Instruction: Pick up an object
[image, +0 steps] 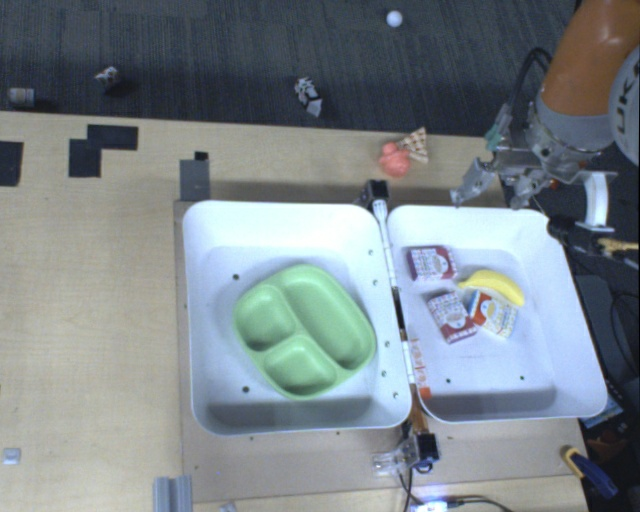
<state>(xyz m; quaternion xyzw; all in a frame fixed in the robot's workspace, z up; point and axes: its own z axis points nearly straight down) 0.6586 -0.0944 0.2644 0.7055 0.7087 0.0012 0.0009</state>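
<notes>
From where I stand, the gripper (497, 187) hangs over the far rim of the right bin (575, 330), near its back edge, with the grey wrist and orange band rising off to the upper right. Its two fingers look spread apart, one angling toward the left and one toward the right, and nothing sits between them. The things it could take all lie nearer me than the fingers, clustered in the middle of that bin: a yellow toy banana (494, 286), a small red-and-white carton (431, 263) to the banana's left and a little closer to the back wall, another red-and-white carton (451, 314) in front of that, and a white-and-orange packet (496, 318) tucked just under the banana and touching it. The banana's long axis runs roughly left to right across the bin with a slight downward tilt at its right end, so I would judge that fingers closing front-to-back would span its narrow width best. The rear carton is the nearest piece to the gripper; the banana is only a little farther. The move ahead, as I read it, is a short travel toward the front of the bin and then down. The left bin (205, 300) holds a green divided plate (303, 328), well apart from the arm.
</notes>
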